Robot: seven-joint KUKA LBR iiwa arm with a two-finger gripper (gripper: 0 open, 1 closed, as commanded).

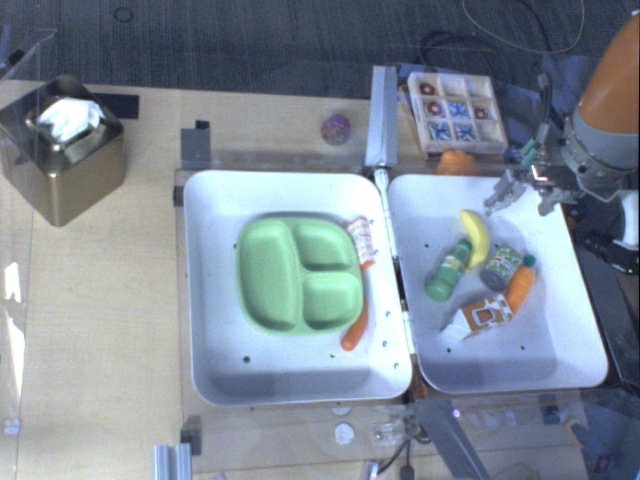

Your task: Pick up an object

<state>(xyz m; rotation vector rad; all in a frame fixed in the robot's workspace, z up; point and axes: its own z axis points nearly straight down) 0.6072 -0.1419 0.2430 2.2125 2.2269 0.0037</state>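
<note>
Two white bins sit side by side on the wooden bench [90, 348], nearest the lens at their lower rims. Left bin [215, 298] holds a green divided plate [300, 273], with an orange carrot-shaped toy [355, 328] lying along the plate's right edge and a small red-and-white packet [362, 240] at its upper right corner. Right bin [560, 358] carries a loose cluster of small things: a green bottle [448, 270] tilted on its side, a yellow banana [475, 236] touching the bottle's cap end, a small tin can [500, 266] just beside the banana, a second carrot [519, 286] touching the can, and an orange-and-white carton [484, 315] lying below them. Reaching in from the right, the grey arm with its orange band [612, 83] hangs over the right bin's upper right corner, its gripper [522, 196] above the bin floor with fingers spread apart and nothing between them, near the banana but apart from it. Behind the bins lie a board of red and blue tiles [458, 110], an orange object [455, 162] just below it, and a small purple ball [336, 128]. At far left stands a tan box [62, 163] holding white crumpled material
</note>
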